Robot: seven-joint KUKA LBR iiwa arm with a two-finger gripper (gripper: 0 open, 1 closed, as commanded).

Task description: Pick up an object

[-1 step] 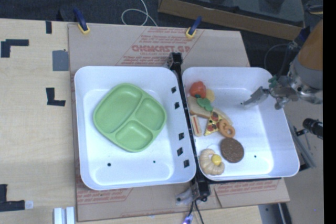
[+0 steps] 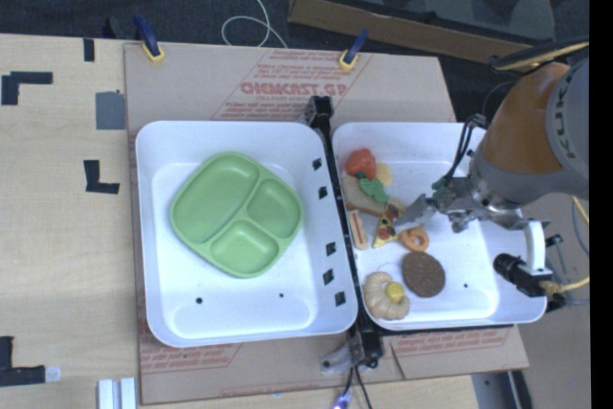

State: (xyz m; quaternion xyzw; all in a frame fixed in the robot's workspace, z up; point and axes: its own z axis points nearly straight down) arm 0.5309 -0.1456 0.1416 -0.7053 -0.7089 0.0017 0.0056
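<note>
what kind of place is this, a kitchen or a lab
Most likely a robot lab bench: two shallow white bins clamped on cardboard, a grey arm with an orange band, and toy food such as a round brown cookie.

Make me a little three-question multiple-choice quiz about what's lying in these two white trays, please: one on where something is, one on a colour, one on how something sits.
1. Where is the divided plate?
A. left bin
B. right bin
C. on the cardboard outside the bins

2. What colour is that plate?
A. blue
B. green
C. red

3. How does the brown round cookie lie?
A. flat on the right bin's floor
B. stacked on the plate
C. leaning on the bin's rim

Answers:
1 A, it sits alone in the left bin.
2 B, it is pale green all over.
3 A, it lies flat beside the cream pastry.
</note>
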